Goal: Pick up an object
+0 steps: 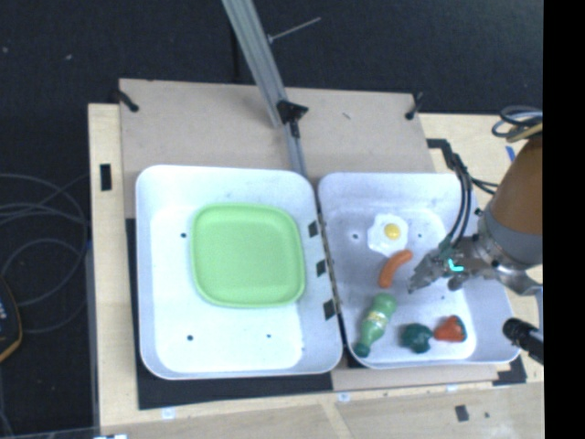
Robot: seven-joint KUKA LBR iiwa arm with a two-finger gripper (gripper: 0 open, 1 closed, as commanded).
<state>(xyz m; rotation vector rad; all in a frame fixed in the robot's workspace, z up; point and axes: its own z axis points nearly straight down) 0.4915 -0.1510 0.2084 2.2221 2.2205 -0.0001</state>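
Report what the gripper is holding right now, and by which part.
Nothing is seen held. The two-finger gripper hovers in the right white bin, beside the orange sausage-shaped toy, with no object visible between its fingers.

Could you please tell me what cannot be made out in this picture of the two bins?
- Gripper: in the camera view it is small and blurred above the right bin, so its finger state cannot be told.
- Arm: cut off by the view's right edge.
- Dark green object and orange-red object: too small and blurred to identify.
- Green bottle: its label is too small to read.
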